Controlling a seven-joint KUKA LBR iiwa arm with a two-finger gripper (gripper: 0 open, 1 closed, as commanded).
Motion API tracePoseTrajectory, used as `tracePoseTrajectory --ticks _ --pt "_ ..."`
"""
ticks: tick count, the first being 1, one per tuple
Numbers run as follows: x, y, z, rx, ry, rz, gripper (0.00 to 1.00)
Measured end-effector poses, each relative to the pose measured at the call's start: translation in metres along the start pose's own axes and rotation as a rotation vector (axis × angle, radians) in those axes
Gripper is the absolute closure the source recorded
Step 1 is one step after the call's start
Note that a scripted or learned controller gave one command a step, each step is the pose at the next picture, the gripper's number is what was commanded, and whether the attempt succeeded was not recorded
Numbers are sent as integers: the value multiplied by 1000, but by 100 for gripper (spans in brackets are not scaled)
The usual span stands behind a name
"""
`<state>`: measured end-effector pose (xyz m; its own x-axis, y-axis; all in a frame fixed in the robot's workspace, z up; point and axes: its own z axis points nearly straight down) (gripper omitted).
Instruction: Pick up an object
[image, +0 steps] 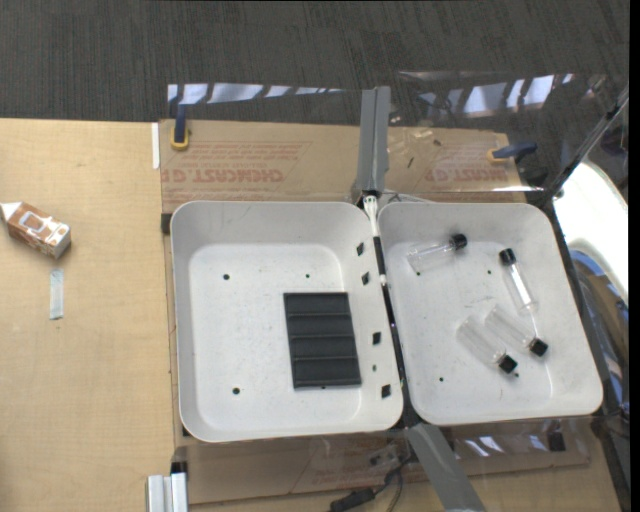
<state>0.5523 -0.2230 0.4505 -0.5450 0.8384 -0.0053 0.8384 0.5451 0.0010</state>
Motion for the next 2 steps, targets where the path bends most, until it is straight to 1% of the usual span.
tracePoseTrajectory --ticks 1,2 --pt "-45 71 10 0 4 -152 100" --pt "-54 86 9 -1 1 -263 100"
